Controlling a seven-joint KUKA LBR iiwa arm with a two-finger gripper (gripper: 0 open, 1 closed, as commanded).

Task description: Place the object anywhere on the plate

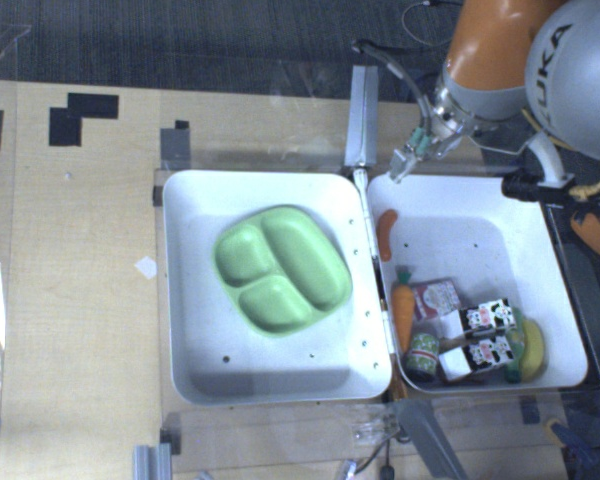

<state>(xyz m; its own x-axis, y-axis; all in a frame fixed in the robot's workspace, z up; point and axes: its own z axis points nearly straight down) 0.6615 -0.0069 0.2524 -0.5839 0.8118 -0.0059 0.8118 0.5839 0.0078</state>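
Hovering over the right bin's [540, 213] back-left corner, gripper [412, 157] carries nothing; can't tell its state. Plate [282, 268] sits bare in left bin [190, 368]. Objects clump front-right: carrot [403, 315], sausage [386, 235], cow-print cartons [485, 319]. Risk: tight clutter causes missed or double grab. Arm reads "KUKA".

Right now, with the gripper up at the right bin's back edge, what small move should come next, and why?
Probably lower the gripper toward the hot dog lying apart near the right bin's left wall. Nothing shows between its fingers, and the green plate in the left bin carries nothing.
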